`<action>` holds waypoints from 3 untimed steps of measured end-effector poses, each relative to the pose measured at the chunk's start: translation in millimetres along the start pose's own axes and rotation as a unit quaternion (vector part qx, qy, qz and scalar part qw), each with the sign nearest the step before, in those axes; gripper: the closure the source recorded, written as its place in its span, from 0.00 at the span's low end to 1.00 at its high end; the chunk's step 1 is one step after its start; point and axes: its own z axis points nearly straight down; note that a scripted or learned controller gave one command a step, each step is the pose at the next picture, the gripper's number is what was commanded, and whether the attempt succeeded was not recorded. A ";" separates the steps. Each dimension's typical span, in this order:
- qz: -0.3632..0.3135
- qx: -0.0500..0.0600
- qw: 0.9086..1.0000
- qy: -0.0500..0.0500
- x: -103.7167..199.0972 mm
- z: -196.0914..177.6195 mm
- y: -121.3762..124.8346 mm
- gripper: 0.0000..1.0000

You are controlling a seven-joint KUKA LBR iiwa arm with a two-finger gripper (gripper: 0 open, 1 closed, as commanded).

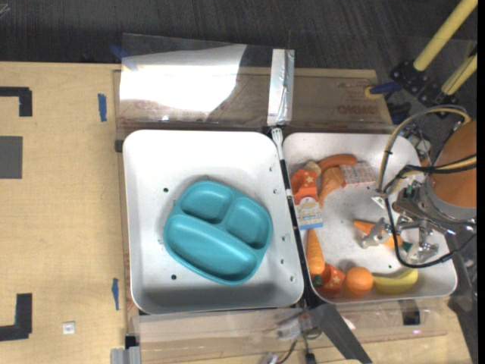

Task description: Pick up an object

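Observation:
My gripper [399,240] is low inside the right bin [447,283], near its front right, with the grey wrist and orange band [462,169] above it. Its two metal fingers [373,238] stand apart, so it is open. A small orange wedge [369,224] lies just beside the left finger, and a bit of orange and green shows between the fingers. A yellow banana [396,281], an orange [359,280] and a tomato [331,278] lie along the front wall. A carrot [314,252] lies by the left wall.
At the back of the right bin lie a juice carton [306,183], a bread roll [332,180], a sausage [336,160] and a small white packet [310,215]. The left bin [144,158] holds a teal divided plate [218,229]. Cables [394,165] loop beside the wrist.

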 end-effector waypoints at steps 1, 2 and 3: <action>-0.003 0.002 1.000 0.001 -6.5 -0.7 15.2 0.00; 0.008 0.003 1.000 0.000 -59.6 -1.3 48.0 0.00; -0.107 0.004 0.994 -0.001 -35.8 -1.0 41.2 0.00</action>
